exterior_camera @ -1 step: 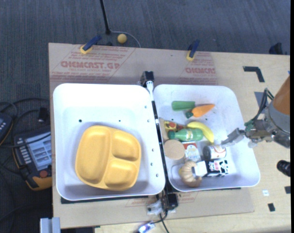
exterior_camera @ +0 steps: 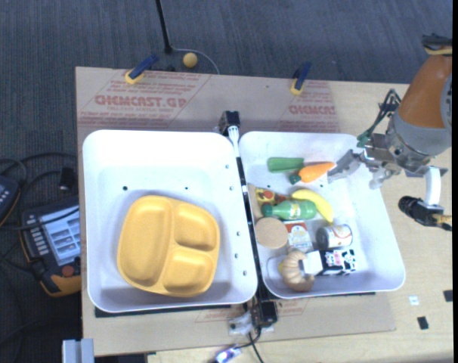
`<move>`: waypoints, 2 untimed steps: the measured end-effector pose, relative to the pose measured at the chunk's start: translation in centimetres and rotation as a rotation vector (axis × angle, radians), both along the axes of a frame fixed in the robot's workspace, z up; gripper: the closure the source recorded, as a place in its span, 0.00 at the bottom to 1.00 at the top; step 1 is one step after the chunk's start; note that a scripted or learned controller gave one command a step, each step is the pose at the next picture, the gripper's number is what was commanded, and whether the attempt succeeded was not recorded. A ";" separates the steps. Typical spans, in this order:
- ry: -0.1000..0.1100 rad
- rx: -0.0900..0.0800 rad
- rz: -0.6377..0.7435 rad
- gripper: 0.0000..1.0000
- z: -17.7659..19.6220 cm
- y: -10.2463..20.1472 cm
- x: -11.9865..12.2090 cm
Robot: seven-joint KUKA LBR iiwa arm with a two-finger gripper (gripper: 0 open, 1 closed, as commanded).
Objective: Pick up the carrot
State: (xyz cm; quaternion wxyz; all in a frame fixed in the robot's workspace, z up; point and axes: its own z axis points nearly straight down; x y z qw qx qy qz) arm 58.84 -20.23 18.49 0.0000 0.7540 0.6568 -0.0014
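Note:
The carrot (exterior_camera: 316, 172), orange with a small green top, lies in the upper part of the right bin (exterior_camera: 380, 237), just below a green cucumber (exterior_camera: 284, 163). My gripper (exterior_camera: 360, 172) hovers at the bin's upper right, just to the right of the carrot. Its fingers are spread, and the left fingertip (exterior_camera: 342, 167) is close to the carrot's thick end. Nothing is between the fingers. The gripper is open.
The right bin also holds a banana (exterior_camera: 315, 202), a green bottle (exterior_camera: 294, 211), a tan disc (exterior_camera: 272, 233), a can (exterior_camera: 335, 237), a black-and-white carton (exterior_camera: 339, 261) and a bread roll (exterior_camera: 295, 271). A yellow divided plate (exterior_camera: 168, 244) sits in the left bin (exterior_camera: 108, 157).

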 end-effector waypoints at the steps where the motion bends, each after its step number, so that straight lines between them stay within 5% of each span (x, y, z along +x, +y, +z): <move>1: 0.008 -0.002 -0.421 0.00 -8.1 0.8 6.9; 2: -0.013 -0.005 -0.534 0.00 -9.5 3.0 2.0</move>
